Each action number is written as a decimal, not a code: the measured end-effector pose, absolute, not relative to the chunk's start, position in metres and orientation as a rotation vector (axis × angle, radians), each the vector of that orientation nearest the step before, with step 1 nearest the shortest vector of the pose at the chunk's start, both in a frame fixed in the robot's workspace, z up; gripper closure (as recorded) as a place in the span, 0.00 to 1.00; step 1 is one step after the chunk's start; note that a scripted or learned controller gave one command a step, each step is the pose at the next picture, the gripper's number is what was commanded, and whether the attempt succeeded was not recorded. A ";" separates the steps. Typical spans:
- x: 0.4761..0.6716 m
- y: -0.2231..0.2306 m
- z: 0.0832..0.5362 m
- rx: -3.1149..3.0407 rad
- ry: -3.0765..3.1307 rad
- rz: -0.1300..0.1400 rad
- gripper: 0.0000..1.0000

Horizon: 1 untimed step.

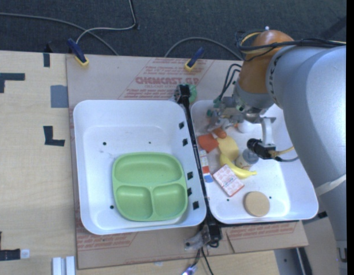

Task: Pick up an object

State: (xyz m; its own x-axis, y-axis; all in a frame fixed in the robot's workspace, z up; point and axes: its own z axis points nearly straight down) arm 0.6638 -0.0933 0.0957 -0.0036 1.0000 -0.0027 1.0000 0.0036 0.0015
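Note:
The right bin (291, 202) holds a small pile of objects. An orange-red piece (207, 142) lies by the bin's left wall, with a yellow banana-shaped toy (231, 153) beside it. A small white and red box (227, 179) rests in front of them, and a round tan disc (257, 203) sits near the front. My gripper (221, 116) is low over the far left part of this bin, just behind the orange-red piece. A small teal and orange bit shows right at its tip.
The left bin (88, 125) holds a green divided plate (149, 186). A black divider with clips (191, 148) runs between the bins. The grey arm (314, 107) covers the right bin's far right side. Cables cross behind the bench.

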 end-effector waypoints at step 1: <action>0.613 -0.043 0.185 2.219 2.225 0.001 1.00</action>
State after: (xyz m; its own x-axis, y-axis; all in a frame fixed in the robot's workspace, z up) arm 0.6130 -0.0432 0.1849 -0.0029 1.0000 0.0007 1.0000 0.0029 0.0001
